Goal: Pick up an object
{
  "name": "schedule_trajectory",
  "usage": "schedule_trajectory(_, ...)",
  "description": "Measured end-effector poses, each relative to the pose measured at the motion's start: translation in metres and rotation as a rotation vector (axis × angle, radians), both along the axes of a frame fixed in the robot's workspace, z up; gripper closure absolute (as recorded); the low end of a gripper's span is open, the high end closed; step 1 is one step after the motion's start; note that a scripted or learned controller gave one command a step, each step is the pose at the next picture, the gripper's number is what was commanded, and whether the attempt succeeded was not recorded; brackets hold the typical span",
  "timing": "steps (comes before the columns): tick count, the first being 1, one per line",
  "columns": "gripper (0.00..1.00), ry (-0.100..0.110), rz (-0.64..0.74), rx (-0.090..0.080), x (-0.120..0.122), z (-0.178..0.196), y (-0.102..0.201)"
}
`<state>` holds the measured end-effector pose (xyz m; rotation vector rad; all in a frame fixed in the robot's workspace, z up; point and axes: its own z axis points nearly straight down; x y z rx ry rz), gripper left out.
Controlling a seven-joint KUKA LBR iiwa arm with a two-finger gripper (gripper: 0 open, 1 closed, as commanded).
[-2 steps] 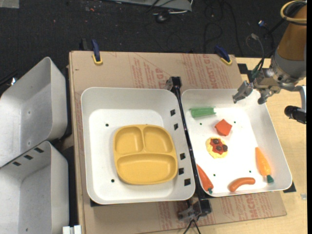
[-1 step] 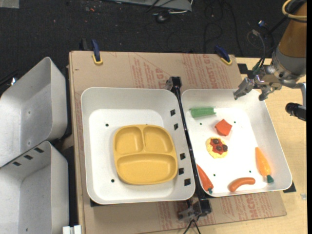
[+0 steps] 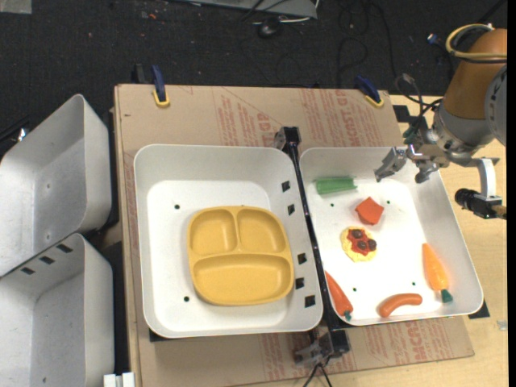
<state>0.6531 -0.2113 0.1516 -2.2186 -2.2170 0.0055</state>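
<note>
Hand [image 3: 405, 166] open, empty, over right bin [image 3: 459, 240] far edge nr green block [image 3: 335, 185].

Robotics lab: cardboard-topped bench [image 3: 242, 107], white bins [image 3: 153, 216], loose cables [image 3: 355, 55].

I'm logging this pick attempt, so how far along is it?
Nothing looks picked yet. The gripper sits open over the right bin's far corner, with nothing between its fingers. The green block, red piece, pizza toy, carrot and sausage all lie in that bin. Choosing, descending, grasping and lifting remain.
</note>
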Motion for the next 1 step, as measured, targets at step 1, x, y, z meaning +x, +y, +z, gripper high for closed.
schedule_trajectory(1,0.00,-0.001,0.003,0.000,-0.0008,-0.0535,0.0011)
